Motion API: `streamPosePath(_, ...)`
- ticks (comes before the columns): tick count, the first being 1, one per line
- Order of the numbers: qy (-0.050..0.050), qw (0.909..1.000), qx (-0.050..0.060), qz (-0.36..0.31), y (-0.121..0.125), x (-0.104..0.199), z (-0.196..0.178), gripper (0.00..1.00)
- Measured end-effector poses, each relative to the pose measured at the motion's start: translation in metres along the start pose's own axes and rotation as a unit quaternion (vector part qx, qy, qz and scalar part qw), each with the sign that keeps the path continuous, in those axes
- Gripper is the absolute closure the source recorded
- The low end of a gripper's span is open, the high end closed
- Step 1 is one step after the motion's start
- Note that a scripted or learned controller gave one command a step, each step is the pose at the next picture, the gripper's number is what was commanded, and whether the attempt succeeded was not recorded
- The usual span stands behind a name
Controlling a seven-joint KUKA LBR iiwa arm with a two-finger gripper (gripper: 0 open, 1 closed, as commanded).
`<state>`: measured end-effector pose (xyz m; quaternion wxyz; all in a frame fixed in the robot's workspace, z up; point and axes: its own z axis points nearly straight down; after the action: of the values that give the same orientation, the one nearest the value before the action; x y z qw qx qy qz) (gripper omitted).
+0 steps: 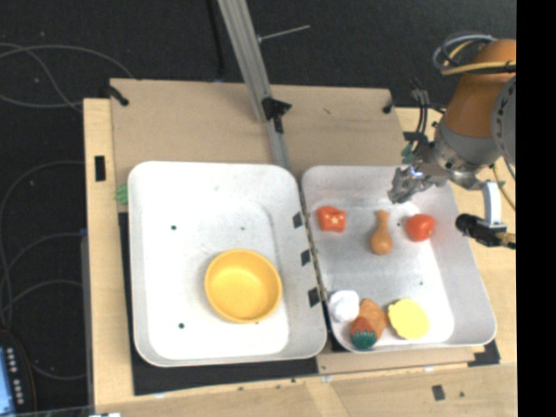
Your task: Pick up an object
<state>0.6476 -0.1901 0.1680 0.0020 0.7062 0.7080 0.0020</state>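
Arm: grey KUKA arm with an orange band enters from the right of the camera view and bends down over the upper right corner of the right bin.
Gripper: gripper hangs above the upper part of the right bin; whether it is wide or narrow cannot be told at this size, and nothing shows between its tips.
Right bin contents: red block lies near the left wall; orange club-shaped toy lies in the middle, just below the gripper; red round toy lies just to its right.
Right bin, lower edge: white ball, orange and green carrot-like toy and yellow lemon-like piece sit close together in a row, the carrot-like toy touching the white ball.
Left bin: left bin holds a yellow bowl, upright, in its lower middle part, well apart from the walls.
Bench: brown board lies under both bins; a metal post rises slantwise from behind the gap between them.
Floor: dark surface with thin cables at the left.
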Motion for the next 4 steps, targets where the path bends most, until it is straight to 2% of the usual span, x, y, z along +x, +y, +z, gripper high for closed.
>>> streamPosePath(2, 0.0, 1.0, 0.002, 0.0, 0.0, -0.004, -0.095, 1.0)
streamPosePath(4, -0.001, 1.0, 0.003, -0.001, -0.026, 0.075, -0.083, 1.0)
